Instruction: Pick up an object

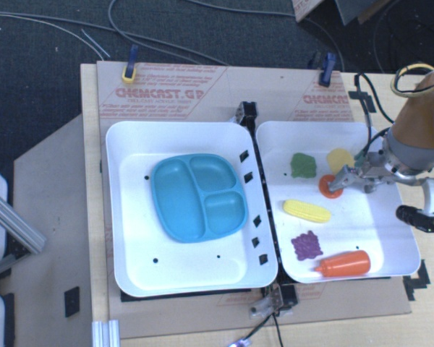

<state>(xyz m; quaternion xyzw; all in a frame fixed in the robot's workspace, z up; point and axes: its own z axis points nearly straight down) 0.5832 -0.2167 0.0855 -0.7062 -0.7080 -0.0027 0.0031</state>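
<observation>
A small red-orange round object (328, 186) is seen in the right bin (390, 255), toward its upper right part, just below a yellow round object (339, 157) and right of a green leafy piece (302, 165). The end effector (341, 181) is positioned directly against the red-orange object, reaching in from the right; whether its fingers are apart or together cannot be told. Lower in the same bin, a yellow corn cob (307, 210), a purple bunch of grapes (307, 245) and an orange carrot (343, 264) are laid apart from one another. In the left bin (130, 266), a blue divided plate (199, 196) is placed. Both bins are carried by the worktop (94, 194).
</observation>
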